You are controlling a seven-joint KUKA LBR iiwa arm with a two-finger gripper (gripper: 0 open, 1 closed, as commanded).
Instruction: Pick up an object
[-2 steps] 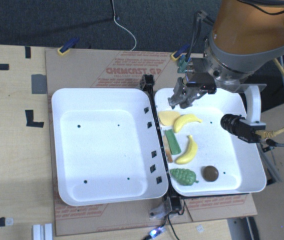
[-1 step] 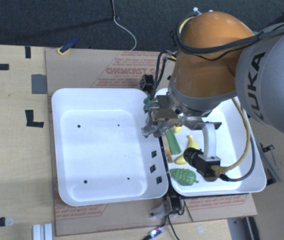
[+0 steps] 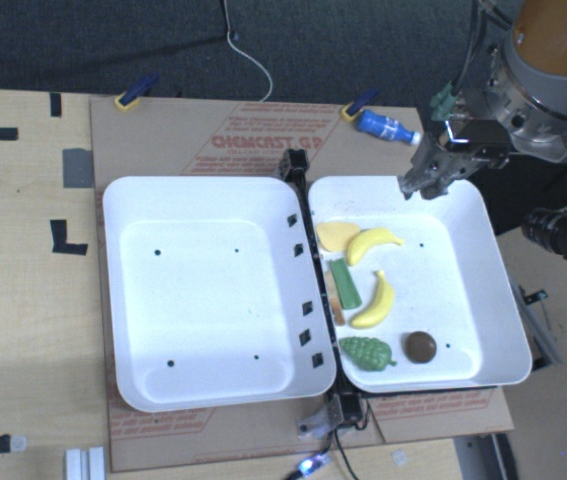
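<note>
The gripper (image 3: 429,183) hangs over the far edge of the right bin (image 3: 483,268), near its far right corner, and I cannot tell if it is open or closed. All the objects lie in the left half of this bin: a pale yellow piece (image 3: 337,235) and a banana (image 3: 371,243) toward the far side, a green stick (image 3: 344,283) and a second banana (image 3: 374,303) in the middle. A green bumpy fruit (image 3: 365,352) and a brown ball (image 3: 420,346) sit by the near edge (the left bin (image 3: 123,268) stands just beside, touching along the middle).
</note>
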